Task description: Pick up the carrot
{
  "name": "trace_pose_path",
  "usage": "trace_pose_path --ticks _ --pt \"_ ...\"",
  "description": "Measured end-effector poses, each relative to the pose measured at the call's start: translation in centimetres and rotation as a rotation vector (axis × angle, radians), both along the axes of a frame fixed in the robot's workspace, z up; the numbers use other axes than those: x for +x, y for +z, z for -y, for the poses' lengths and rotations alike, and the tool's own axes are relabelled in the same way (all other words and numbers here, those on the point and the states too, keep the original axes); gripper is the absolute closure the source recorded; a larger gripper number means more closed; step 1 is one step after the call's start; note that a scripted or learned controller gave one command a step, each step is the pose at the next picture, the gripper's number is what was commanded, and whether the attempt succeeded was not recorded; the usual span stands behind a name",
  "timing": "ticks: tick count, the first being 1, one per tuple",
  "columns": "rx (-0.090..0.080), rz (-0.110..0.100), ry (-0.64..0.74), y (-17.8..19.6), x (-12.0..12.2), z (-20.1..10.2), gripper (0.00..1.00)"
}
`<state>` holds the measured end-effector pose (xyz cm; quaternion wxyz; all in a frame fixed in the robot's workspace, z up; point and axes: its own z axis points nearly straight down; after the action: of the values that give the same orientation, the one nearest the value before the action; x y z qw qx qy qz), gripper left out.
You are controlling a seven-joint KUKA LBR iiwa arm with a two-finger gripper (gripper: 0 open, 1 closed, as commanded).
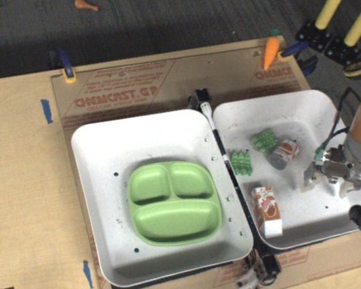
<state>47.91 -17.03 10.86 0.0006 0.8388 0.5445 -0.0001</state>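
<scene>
Carrot (271, 52) lies on the bench above the right bin (312, 104), outside it (upper right of the frame). Tool (317, 175) hangs inside that bin at its right side; jaw state cannot be determined.

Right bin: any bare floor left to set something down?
Yes: the right bin's back strip behind the green toys and can, and the floor between carton and gripper. Crowded along the divider.
</scene>
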Motion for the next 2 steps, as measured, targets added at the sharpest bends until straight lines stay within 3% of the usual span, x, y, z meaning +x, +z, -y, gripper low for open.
trace_pose_path --ticks 1,2 --pt "0.002 0.003 -0.565 -1.9 0.1 -3.8 0.00" --pt "0.010 0.005 -0.330 -2.0 0.4 -0.7 0.00"
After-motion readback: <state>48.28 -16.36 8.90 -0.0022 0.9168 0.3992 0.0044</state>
